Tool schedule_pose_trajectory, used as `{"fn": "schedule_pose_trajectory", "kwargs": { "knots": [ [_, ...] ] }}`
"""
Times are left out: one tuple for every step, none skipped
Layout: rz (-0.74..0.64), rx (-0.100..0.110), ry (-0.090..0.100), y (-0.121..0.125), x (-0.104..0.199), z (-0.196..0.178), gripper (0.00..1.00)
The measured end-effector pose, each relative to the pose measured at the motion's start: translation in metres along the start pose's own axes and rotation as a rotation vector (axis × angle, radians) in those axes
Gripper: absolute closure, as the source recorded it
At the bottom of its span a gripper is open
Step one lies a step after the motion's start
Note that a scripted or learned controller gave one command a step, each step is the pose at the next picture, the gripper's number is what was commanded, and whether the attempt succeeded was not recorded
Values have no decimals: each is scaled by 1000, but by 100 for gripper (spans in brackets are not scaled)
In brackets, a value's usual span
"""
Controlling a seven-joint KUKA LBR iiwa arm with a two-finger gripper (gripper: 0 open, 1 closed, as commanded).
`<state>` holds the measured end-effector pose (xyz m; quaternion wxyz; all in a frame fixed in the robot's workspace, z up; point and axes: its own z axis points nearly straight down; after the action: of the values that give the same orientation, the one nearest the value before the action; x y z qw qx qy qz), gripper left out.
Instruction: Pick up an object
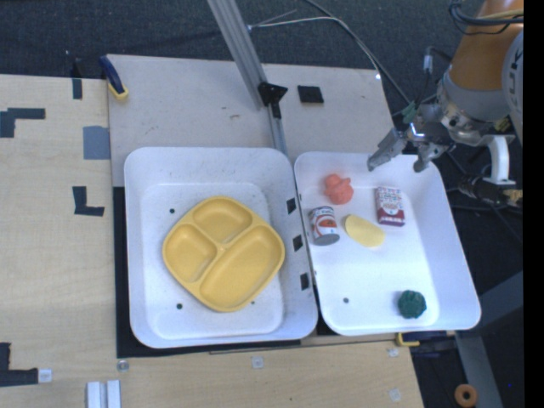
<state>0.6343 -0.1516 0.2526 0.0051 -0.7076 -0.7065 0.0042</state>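
- Camera view, looking down at a slant: pale surface (195,100) carries two shallow white bins side by side, all lying left of and below the tool.
- Left bin (140,228), well to the tool's left and lower in the frame, holds a yellow divided plate (223,252) with three compartments, lying flat near the bin's middle.
- Right bin (442,287) sits just below the tool; its upper right rim lies directly under the fingers.
- Grey arm (484,66) with orange band comes in from the right edge, wrist above the right bin's top corner.
- Tool (401,155) hangs over the right bin's upper rim, fingers spread apart, one angled down-left, the other shorter to its right; nothing between them.
- Red-and-white packet (390,206), just below the tool, lying flat in the right bin.
- Yellow oval item (364,230), lemon-like, below the tool and slightly left, close beside the packet's lower left corner.
- Small can (324,224) with a red label, below and left of the tool, near the right bin's left wall, just beside the yellow oval.
- Orange-red lumpy item (338,188), left of and below the tool, just above the can.
- Dark green round item (412,303), well below the tool, alone near the right bin's lower edge.
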Motion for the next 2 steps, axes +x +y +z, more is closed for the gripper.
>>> {"fn": "schedule_pose_trajectory", "kwargs": {
  "knots": [
    [-3, -12, -2, 2, 0, -8, 0],
    [-4, -7, -2, 11, 6, 46, 0]
  ]
}}
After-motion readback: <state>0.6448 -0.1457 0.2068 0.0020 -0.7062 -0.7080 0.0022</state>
